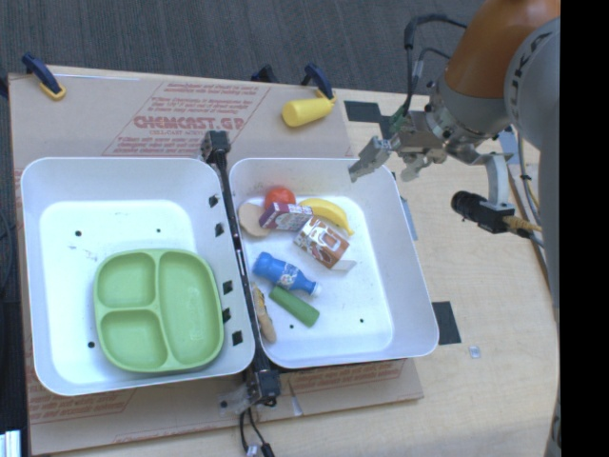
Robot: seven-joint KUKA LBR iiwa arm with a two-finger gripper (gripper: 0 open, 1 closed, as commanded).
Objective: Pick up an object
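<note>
The arm comes in from the upper right of the frame, its orange band high in the corner, and the gripper hangs over the top right rim of the right bin, just outside its upper corner. Its two fingers stand spread apart with nothing between them, so it is released and carrying nothing.

All the loose items lie in the right bin, clustered toward its upper left and centre. A red ball sits near the top, touching a tan round cookie on its left and a small dark-and-white packet below it. A banana lies just right of the packet, and under it a tilted brown snack box. Lower down is a blue bottle lying on its side, with a green cylinder right beside it (they look to be touching, though I can't be sure). A thin tan stick lies along the bin's left wall.

The left bin holds a light green divided tray in its lower half. Above the bins, on the cardboard sheet, rests a yellow cylinder
</note>
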